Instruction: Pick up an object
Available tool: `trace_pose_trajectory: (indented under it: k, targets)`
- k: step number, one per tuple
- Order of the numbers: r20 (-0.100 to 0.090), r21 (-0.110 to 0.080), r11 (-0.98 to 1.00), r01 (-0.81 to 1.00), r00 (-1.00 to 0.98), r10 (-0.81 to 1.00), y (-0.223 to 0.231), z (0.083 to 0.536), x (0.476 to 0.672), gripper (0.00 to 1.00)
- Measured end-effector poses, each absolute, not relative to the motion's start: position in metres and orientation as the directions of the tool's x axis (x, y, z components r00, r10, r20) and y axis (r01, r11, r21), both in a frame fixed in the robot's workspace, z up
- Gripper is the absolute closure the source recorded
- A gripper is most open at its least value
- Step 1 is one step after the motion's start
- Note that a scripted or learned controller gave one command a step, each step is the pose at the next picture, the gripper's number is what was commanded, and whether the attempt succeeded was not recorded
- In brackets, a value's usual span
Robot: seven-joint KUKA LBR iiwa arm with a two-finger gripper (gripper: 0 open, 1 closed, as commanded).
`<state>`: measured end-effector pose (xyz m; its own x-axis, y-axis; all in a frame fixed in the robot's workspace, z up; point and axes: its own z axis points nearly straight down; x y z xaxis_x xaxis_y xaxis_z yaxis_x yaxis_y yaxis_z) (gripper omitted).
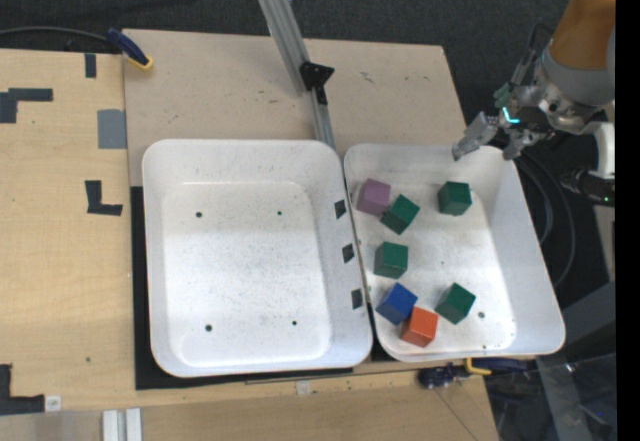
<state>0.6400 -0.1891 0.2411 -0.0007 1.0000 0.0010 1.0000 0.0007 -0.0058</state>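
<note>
up right, pincer (490, 141) over bin corner (500, 161)

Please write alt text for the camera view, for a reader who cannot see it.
The gripper hangs open over the right bin's far right corner, holding nothing. That bin holds four green cubes, a purple cube, a blue cube and an orange cube. The left bin sits beside it.
</note>
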Motion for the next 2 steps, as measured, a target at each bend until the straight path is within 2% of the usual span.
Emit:
trace_pose_trajectory:
  k: [1,2]
  targets:
    - [-0.001,-0.001,0.002,1.0,-0.002,1.0,-0.189,0.244,0.641,0.0]
    - [0.001,-0.007,0.002,1.0,-0.002,1.0,-0.186,0.182,0.647,0.0]
